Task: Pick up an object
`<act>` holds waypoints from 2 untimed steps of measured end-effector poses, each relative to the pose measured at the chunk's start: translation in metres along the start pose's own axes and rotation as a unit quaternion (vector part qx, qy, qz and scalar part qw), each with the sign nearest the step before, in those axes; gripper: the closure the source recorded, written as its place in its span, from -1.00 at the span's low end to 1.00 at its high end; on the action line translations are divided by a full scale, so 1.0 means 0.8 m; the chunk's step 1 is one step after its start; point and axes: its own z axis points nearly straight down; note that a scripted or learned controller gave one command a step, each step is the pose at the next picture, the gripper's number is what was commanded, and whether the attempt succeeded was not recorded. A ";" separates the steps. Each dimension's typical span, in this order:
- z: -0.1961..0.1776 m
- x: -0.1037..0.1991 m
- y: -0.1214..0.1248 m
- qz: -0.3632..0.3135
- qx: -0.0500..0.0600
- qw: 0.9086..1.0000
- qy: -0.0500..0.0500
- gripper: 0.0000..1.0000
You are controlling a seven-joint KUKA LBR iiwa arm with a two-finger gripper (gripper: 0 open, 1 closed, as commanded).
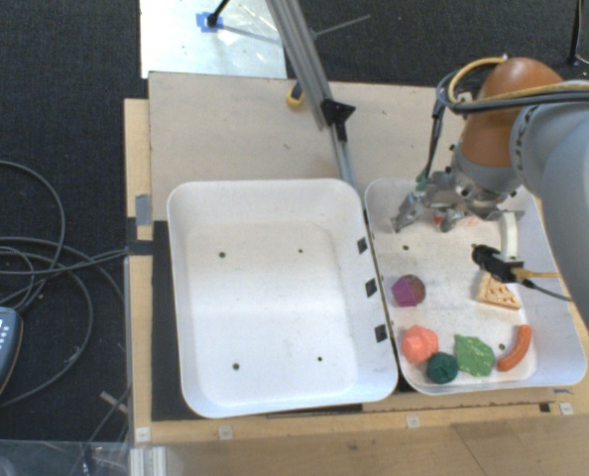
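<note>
Right bin with toy foods, among them sausage; end effector state unclear.

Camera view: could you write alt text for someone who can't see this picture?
A grey robot arm reaches from the right over the right-hand white bin, which holds small toy foods: a purple ball, orange ball, green pieces, a sausage. The left bin sits beside it.
</note>
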 end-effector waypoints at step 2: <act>-0.081 0.011 0.008 -0.003 -0.008 1.000 0.000 1.00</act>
